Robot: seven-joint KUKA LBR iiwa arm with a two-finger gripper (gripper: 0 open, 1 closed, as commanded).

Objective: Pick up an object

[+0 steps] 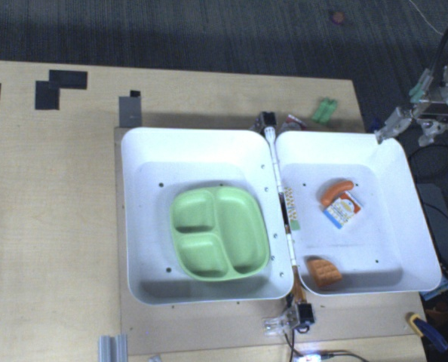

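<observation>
Orange sausage (pixel 336 192): curved, glossy, touching small carton (pixel 342 210) in right bin (pixel 405 202). Tool (pixel 405 119) state: cannot tell.

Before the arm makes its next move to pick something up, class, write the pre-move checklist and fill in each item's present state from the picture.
1. Objects available: the right bin holds an orange sausage, a small carton and a brown pastry. Ok.
2. Targets apart: sausage and carton touch; the pastry lies alone. Not ok for the pair, ok for the pastry.
3. Left bin: a green divided plate lies flat. Ok.
4. Tool over a target: it sits beyond the right bin's far right corner. Not ok.
5. Tool ready to grasp: too blurred. Cannot tell.
</observation>
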